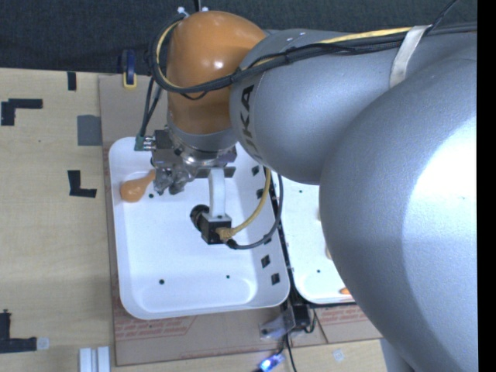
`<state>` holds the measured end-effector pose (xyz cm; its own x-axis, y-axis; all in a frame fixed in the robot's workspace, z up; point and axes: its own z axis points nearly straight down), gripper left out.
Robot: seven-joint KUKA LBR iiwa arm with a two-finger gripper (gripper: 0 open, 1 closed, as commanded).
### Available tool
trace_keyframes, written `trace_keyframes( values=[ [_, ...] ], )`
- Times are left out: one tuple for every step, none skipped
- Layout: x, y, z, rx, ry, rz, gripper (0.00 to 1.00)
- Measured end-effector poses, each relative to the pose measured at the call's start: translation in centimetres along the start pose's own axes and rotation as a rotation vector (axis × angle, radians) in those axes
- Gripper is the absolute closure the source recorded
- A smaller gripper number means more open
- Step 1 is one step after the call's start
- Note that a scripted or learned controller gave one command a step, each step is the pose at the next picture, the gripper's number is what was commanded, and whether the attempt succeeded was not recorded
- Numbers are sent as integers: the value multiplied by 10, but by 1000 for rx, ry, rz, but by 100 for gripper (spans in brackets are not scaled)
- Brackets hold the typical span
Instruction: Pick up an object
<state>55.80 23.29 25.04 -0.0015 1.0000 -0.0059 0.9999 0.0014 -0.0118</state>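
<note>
Gripper (172, 178) low over left bin (139, 285), beside orange object (136, 187) at far-left wall; jaw state indiscernible, pick not yet evident.

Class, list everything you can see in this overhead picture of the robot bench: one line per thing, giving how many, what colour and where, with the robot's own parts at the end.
Left bin: one, white, shallow, centre of the view under the arm.
Right bin: one, white, beside the first on its right, largely hidden by the arm.
Orange object: one, orange-tan, pear-like in shape, at the left bin's left edge, just left of the end effector.
Small orange item: one, in the right bin at the arm's edge; too hidden to identify.
Bench: one, light wood with black marks, under both bins.
Arm: one, grey with an orange band, reaching in from the right.
End effector: one, dark metal, over the left bin's upper left part.
</note>
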Motion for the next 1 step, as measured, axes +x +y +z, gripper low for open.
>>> trace_keyframes(
  values=[
    [0, 10, -110, -21, 10, -2, 100]
  ],
)
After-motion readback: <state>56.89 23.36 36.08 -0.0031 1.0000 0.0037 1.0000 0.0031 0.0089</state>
